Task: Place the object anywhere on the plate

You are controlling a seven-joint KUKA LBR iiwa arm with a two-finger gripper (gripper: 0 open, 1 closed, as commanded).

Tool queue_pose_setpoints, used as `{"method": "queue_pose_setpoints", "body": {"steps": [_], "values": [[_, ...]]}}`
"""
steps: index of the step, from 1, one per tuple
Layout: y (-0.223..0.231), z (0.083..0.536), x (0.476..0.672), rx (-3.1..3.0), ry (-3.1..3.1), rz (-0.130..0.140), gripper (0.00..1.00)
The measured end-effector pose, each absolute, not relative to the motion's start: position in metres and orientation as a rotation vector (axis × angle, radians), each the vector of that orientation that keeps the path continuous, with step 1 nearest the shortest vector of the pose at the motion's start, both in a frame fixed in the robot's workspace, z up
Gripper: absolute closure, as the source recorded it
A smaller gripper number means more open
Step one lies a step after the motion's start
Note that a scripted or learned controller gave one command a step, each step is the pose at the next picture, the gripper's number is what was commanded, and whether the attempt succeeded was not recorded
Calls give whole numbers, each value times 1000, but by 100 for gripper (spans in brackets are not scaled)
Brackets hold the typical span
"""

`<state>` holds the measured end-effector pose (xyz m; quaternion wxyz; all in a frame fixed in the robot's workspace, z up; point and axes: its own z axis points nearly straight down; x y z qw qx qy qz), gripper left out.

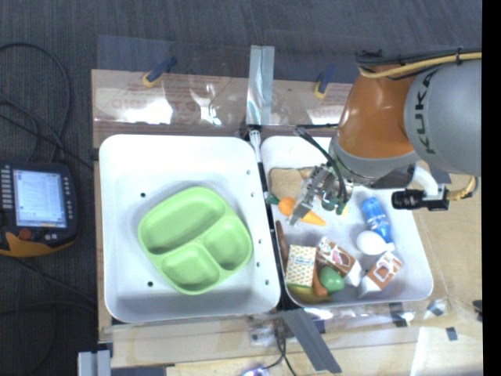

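Over right bin (pixel 419 276), gripper (pixel 307 207) hangs low above orange carrot-like toy (pixel 301 211); fingers look narrowly parted, hard to tell if touching toy. Green three-compartment plate (pixel 196 239) sits in left bin (pixel 125 171). Blue bottle (pixel 376 217), white egg (pixel 370 243), small cartons (pixel 301 265) cluster nearby.
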<state>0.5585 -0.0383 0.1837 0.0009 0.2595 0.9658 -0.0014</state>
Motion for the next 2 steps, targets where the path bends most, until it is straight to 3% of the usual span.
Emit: {"method": "queue_pose_setpoints", "body": {"steps": [1,2], "values": [[66,184,526,576,3089,1,100],[64,183,527,581,3088,0,0]]}}
